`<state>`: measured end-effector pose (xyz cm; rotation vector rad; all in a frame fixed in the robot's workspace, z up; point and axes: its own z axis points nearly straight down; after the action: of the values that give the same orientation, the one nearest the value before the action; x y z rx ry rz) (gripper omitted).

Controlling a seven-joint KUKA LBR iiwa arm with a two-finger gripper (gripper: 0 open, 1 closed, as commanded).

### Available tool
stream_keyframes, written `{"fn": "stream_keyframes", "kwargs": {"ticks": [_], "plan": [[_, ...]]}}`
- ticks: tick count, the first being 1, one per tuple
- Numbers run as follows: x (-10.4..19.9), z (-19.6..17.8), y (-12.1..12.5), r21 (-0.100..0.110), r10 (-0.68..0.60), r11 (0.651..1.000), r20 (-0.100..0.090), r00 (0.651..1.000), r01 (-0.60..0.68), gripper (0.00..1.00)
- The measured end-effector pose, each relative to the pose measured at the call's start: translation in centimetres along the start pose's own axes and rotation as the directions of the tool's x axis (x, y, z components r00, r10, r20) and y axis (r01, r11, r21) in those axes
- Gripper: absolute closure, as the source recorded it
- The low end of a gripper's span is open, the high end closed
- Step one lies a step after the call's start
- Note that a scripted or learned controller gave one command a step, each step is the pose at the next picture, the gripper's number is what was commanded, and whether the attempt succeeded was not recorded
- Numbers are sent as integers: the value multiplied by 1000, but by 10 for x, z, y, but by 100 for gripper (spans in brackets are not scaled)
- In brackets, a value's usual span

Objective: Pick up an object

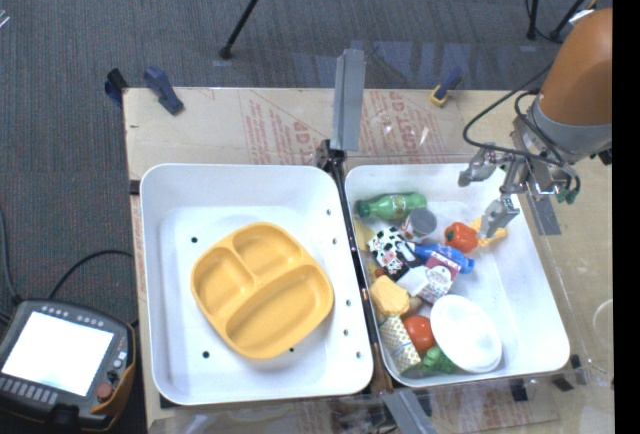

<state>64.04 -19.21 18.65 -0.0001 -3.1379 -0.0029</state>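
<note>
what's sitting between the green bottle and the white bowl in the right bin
In the camera view, between the green bottle and the white bowl lies a jumble: a small grey can, a black-and-white cow-patterned toy and a blue item.

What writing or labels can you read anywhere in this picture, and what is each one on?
Red print on the bench board: upside down and too faint to read.
Green bottle label: too small to read.
Small cartons in the right bin: print blurred, unreadable.
</note>
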Motion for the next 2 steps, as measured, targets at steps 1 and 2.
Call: {"fn": "stream_keyframes", "kwargs": {"ticks": [1, 2], "plan": [[27, 103, 18, -1, -26, 1000, -1, 1000, 26, 0], [68, 102, 56, 1, 178, 984, -1, 984, -178, 0]]}}
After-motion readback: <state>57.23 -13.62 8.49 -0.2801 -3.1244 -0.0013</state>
